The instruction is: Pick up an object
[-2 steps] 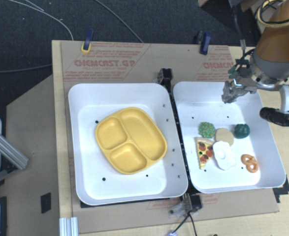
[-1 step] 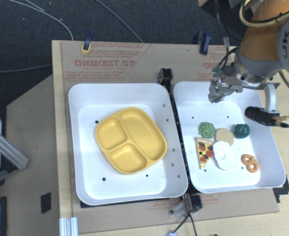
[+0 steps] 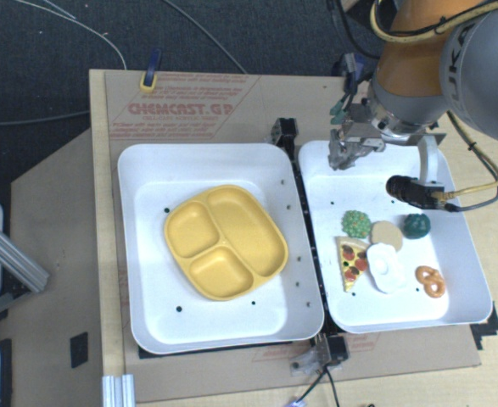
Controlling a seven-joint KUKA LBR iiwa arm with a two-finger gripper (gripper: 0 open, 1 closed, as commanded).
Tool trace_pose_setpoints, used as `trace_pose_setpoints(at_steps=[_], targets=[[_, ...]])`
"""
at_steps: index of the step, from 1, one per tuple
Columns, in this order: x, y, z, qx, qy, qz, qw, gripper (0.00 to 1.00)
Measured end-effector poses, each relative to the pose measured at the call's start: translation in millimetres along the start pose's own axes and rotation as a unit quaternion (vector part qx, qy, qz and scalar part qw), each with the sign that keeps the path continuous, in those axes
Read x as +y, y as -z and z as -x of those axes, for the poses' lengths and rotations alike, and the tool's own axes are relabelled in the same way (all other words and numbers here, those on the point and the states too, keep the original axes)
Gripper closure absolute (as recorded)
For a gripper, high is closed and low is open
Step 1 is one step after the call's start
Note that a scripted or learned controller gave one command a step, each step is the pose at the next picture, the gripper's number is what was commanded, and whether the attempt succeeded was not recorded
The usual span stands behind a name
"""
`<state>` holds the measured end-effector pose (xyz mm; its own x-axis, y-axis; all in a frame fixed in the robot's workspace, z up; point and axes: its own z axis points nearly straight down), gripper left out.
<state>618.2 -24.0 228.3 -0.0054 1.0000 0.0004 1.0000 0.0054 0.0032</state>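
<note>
My gripper (image 3: 347, 155) hangs over the far left corner of the right bin (image 3: 452, 308), its fingers pointing down with nothing between them. Below it in that bin lies a cluster of toy food: a green broccoli (image 3: 356, 223), a pizza slice (image 3: 351, 263), a tan round piece (image 3: 386, 234), a white piece (image 3: 388, 270), a dark green item (image 3: 416, 225) and a pretzel (image 3: 431, 281). The gripper is well apart from all of them, toward the back of the bin.
The left bin (image 3: 147, 312) holds a yellow three-compartment plate (image 3: 224, 242). A black cylindrical part (image 3: 414, 192) with a yellow cable juts over the right bin. A black clamp (image 3: 284, 131) sits between the bins at the back.
</note>
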Motion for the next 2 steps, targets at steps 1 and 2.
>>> trace_pose_setpoints(at_steps=[1,2], targets=[[4.4,-9.4,-55.6,0.000,-0.001,-0.001,1.0000,1.00],[8.6,-1.1,-104.3,0.000,-0.001,0.000,1.0000,1.00]])
